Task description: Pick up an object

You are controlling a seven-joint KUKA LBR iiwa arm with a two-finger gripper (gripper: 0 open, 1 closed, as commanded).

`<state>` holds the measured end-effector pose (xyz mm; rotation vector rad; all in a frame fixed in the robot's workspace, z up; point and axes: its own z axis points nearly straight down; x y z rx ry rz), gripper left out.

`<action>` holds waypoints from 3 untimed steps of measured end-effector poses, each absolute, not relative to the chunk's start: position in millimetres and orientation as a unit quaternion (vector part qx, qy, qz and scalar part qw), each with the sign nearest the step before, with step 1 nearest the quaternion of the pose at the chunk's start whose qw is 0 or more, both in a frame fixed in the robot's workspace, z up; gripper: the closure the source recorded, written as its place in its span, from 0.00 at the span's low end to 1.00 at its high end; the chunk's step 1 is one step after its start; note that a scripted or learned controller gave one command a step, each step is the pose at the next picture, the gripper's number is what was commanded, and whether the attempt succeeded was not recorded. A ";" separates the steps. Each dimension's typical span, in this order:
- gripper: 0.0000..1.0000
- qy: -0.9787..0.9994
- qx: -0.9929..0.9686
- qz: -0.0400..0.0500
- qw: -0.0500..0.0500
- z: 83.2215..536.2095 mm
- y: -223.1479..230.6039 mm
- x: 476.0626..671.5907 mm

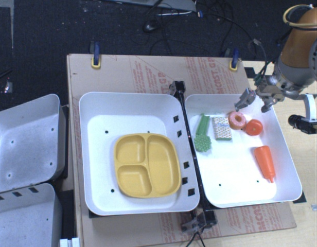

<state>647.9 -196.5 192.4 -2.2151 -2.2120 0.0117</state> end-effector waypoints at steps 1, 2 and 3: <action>0.00 -0.708 -0.707 0.000 0.000 201.0 -196.0 651.3; 0.00 -0.707 -0.707 0.001 0.002 151.6 -195.3 641.2; 0.00 -0.707 -0.707 0.000 -0.001 99.8 -194.9 641.6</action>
